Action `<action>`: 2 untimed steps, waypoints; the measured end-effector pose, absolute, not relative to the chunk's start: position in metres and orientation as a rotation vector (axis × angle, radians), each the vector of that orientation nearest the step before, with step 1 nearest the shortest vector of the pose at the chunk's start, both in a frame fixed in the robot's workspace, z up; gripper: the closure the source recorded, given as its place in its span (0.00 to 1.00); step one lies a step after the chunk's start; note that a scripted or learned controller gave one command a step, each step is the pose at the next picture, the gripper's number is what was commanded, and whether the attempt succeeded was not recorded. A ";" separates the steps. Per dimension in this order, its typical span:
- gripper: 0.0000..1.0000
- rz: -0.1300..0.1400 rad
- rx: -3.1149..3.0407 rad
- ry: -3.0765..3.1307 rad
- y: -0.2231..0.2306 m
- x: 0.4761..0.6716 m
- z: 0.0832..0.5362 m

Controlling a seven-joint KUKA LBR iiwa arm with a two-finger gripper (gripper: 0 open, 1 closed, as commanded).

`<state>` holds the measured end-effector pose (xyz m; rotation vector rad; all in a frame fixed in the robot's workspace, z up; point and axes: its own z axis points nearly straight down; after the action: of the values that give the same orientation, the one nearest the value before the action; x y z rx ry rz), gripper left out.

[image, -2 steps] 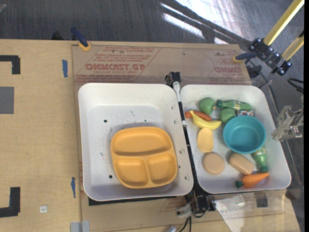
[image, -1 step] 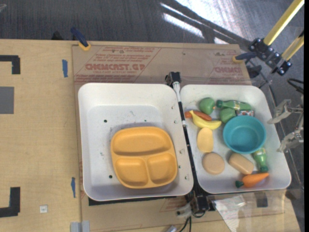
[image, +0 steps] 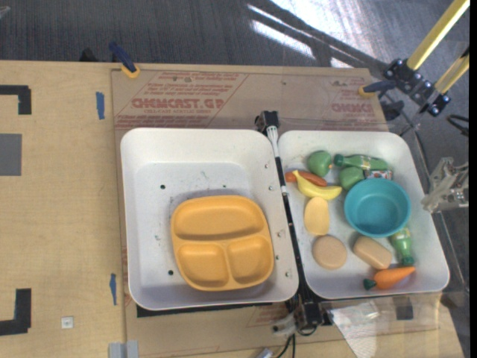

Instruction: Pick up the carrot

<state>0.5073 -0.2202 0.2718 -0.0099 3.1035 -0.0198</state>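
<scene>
The carrot (image: 393, 277) is orange with a green stub at its left end. It lies flat in the front right corner of the right bin (image: 422, 171), close to the bin's front wall. A tan oval piece (image: 372, 252) lies just behind it, and a small green item (image: 402, 245) sits to its upper right.
Also in the right bin are a teal bowl (image: 376, 206), a banana (image: 319, 189), a green pepper (image: 319, 161), a green bottle (image: 362, 162), a pale yellow oval (image: 317, 215) and a round tan piece (image: 329, 251). A yellow divided tray (image: 221, 242) lies in the left bin (image: 141, 200).
</scene>
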 end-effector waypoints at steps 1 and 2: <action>0.00 -0.018 -0.010 3.105 -0.220 0.507 0.271; 1.00 -0.025 -0.011 3.094 -0.220 0.510 0.284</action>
<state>0.5100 -0.2200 0.2836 -0.0111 3.0941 -0.0252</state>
